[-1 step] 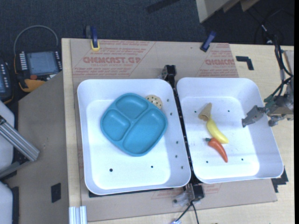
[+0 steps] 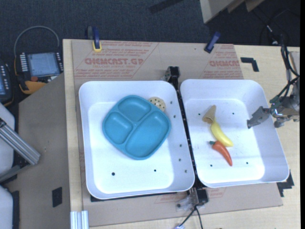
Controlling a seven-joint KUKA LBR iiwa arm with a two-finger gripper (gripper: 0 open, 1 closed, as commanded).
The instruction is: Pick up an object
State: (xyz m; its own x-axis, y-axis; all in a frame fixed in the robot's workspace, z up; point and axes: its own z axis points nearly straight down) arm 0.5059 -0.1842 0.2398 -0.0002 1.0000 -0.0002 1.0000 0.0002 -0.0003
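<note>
Camera view: looks down at a slant on two shallow white bins set side by side on a board-covered surface (image 2: 143,56).
Hand: the hand (image 2: 255,118) sits at the right side of the right bin (image 2: 267,171), just inside or above its right wall; a grey finger-like part points left toward the bin's middle.
Hand state: nothing lies between its fingers; whether they are apart or together cannot be told from this angle.
Arm: its wrist parts and cables (image 2: 286,106) reach in from the right edge.
Banana: a yellow toy banana (image 2: 221,133) lies near the middle of the right bin, well apart from the hand.
Cone: a tan cone-shaped piece (image 2: 209,113) touches the banana's upper end.
Chili: a red-orange chili pepper (image 2: 223,152) lies just below the banana, touching or nearly touching it.
Left bin: the left bin (image 2: 133,180) bears a blue divided plate (image 2: 137,127) with three compartments.
Cookie: a round cookie (image 2: 157,102) peeks from behind the plate's upper right rim.
Beyond the surface: a handheld control pendant (image 2: 42,63) with a screen rests at upper left.
</note>
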